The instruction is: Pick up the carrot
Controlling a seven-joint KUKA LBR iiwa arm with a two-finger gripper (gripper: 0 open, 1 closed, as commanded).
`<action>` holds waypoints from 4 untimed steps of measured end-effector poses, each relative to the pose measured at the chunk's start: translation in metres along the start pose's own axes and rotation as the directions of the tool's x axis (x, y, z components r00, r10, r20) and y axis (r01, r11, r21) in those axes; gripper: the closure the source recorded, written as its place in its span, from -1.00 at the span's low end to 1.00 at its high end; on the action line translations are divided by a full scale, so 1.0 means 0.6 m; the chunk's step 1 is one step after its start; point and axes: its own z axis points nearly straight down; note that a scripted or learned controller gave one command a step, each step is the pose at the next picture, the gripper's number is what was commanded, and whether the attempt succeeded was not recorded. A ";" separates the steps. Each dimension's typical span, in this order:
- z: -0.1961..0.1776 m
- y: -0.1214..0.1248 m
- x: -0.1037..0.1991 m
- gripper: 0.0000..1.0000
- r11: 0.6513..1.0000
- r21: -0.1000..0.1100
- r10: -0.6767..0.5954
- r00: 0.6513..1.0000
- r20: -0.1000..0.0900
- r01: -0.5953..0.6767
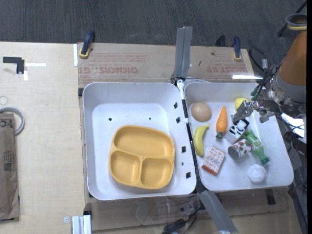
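On the bench, the right white bin [280, 179] holds the small orange carrot [222, 119] in its upper middle. The grey two-finger gripper [242, 114] hovers just right, seemingly approaching; whether it is parted is unclear. Next, centre and descend.

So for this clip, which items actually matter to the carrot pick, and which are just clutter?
Part of the job:
- orange tapered carrot, right bin
- tool, just right of the carrot

Just lying about:
- yellow banana
- brown round ball
- small red-and-white box
- green bottle
- yellow three-compartment plate, left bin
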 end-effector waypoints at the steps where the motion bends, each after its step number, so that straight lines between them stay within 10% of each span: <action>1: 0.214 0.042 0.043 -1.00 0.996 -0.003 -0.091 0.996 0.000 0.091; 2: 0.199 0.042 0.041 1.00 0.996 -0.003 -0.086 0.996 0.001 0.086; 3: -0.039 0.061 0.103 1.00 0.999 -0.001 -0.051 0.999 0.002 0.051; 4: -0.039 0.061 0.103 -1.00 0.999 -0.001 -0.051 0.999 0.002 0.051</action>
